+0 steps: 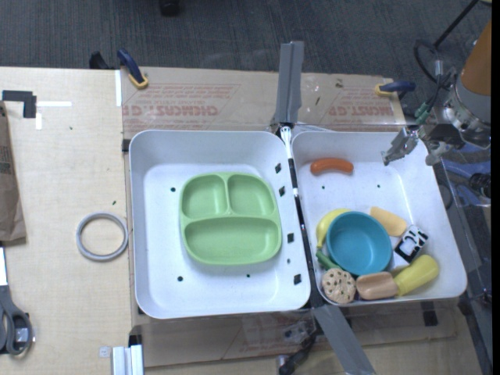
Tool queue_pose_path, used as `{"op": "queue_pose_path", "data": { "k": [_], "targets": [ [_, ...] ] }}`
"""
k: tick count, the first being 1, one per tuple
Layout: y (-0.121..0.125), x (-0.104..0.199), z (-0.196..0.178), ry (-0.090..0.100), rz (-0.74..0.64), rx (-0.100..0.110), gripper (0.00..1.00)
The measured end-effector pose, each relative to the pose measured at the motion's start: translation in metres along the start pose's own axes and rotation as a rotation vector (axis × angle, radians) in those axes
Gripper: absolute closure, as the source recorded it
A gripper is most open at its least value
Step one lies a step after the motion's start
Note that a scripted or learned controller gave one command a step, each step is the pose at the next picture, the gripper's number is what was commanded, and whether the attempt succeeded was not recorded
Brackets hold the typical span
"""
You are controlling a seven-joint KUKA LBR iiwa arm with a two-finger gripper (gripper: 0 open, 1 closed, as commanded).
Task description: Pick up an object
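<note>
The gripper (412, 148) hangs open and empty at the right bin's (437, 180) upper right corner; toys cluster lower right, the sausage (331, 166) nearby. Approach step, I'd say: descend over one next.

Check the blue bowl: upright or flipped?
Upright. The blue bowl shows its open hollow facing up, in the right bin.

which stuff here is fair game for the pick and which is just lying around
For the pick, all in the right bin:
gripper
toy hot dog
blue bowl
cookie
bread roll
yellow corn-like piece
black-and-white block

Lying about:
green divided plate in the left bin
tape ring
blue clamp
</note>
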State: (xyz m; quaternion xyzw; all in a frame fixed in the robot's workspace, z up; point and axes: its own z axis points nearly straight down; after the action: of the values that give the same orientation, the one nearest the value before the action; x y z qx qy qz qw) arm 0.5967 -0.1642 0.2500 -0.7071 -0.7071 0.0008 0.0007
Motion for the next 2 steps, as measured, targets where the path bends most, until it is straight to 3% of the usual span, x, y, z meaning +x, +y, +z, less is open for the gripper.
{"op": "queue_pose_path", "data": {
  "k": [1, 2],
  "targets": [
    [0.059, 0.046, 0.108, 0.0, 0.152, 0.001, 0.0],
    [0.063, 0.035, 0.157, -0.001, -0.43, -0.003, 0.0]
  ]
}}
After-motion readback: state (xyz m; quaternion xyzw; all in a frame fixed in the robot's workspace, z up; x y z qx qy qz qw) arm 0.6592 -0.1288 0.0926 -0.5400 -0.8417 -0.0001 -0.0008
